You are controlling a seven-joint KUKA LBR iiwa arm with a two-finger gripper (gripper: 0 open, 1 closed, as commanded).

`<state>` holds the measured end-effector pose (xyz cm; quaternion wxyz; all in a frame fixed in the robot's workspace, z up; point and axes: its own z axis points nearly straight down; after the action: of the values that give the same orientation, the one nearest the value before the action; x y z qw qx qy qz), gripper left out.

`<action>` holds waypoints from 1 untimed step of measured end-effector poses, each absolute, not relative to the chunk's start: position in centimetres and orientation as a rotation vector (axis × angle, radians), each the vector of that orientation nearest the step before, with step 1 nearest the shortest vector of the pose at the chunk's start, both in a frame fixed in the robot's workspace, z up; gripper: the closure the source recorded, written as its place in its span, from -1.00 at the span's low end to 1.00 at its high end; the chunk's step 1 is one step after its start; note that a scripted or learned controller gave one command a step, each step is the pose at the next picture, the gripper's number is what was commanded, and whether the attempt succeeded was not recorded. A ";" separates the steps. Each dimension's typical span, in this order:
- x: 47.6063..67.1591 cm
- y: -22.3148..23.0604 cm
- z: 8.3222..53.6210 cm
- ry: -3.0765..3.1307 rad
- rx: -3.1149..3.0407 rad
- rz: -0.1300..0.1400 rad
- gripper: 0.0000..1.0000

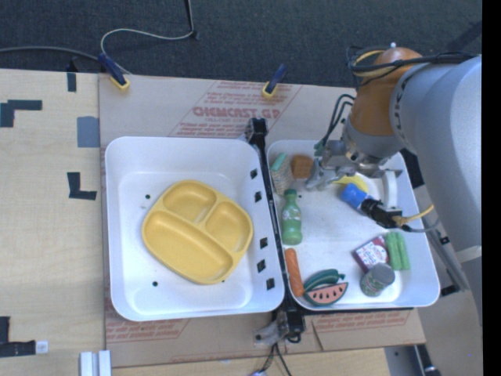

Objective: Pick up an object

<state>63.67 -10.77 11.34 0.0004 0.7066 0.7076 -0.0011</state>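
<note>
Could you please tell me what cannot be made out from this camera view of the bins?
- Gripper: small and dark against the clutter; what it touches is unclear.
- Items under the arm: the blue and yellow toy is partly covered by it.
- Small tin and packet: labels too small to read.

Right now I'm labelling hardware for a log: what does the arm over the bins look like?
The arm is a thick, rounded grey body with an orange band above the wrist. Dark cables loop around the band and wrist. Below it sits a metallic grey gripper.
</note>
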 end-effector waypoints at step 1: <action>63.7 -10.8 11.3 2.223 2.219 -0.004 -1.00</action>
<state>63.66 -10.77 11.33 0.0004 0.7066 0.7076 -0.0013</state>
